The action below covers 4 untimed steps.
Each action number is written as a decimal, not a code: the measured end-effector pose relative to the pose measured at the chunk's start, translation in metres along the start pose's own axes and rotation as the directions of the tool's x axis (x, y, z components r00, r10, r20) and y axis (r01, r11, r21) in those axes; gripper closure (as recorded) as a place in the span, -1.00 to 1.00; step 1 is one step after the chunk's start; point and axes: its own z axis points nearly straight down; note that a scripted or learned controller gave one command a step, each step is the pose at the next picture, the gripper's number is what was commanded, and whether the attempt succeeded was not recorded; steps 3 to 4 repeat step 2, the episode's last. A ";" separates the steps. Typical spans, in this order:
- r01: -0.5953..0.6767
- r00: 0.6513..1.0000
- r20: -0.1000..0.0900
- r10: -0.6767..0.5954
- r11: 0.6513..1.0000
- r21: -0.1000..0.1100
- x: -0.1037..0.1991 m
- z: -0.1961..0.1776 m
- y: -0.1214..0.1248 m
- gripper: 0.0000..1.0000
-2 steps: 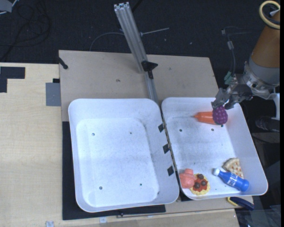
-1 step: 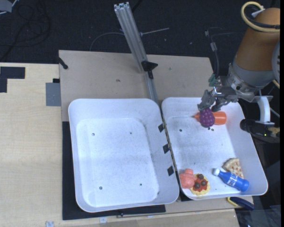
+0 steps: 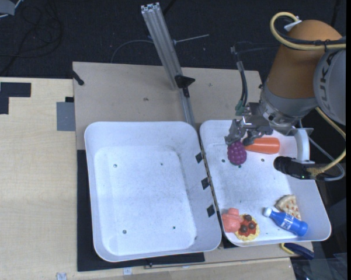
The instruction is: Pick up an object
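My gripper [image 3: 240, 136] hangs over the upper left part of the right bin [image 3: 315, 206], below the grey and orange arm. A purple grape bunch [image 3: 236, 154] sits directly under the fingertips, its top caught between the two dark fingers. The gripper is shut on it. An orange carrot [image 3: 264, 146] lies just right of the grapes, partly hidden behind the gripper body.
At the right bin's front lie a red toy food piece [image 3: 230, 219], a berry tart [image 3: 247, 228], a blue bottle [image 3: 287, 221] and a pizza slice [image 3: 289, 204]. The left bin [image 3: 143, 191] stands beside it. An aluminium bar [image 3: 166, 45] slants behind the bins.
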 end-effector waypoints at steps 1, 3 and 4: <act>0.001 1.000 0.000 -0.001 1.000 -0.001 0.052 -0.002 0.001 1.00; 0.001 1.000 0.000 -0.001 1.000 0.001 0.112 0.009 0.000 1.00; 0.001 1.000 0.000 -0.001 1.000 0.001 0.112 0.009 0.000 1.00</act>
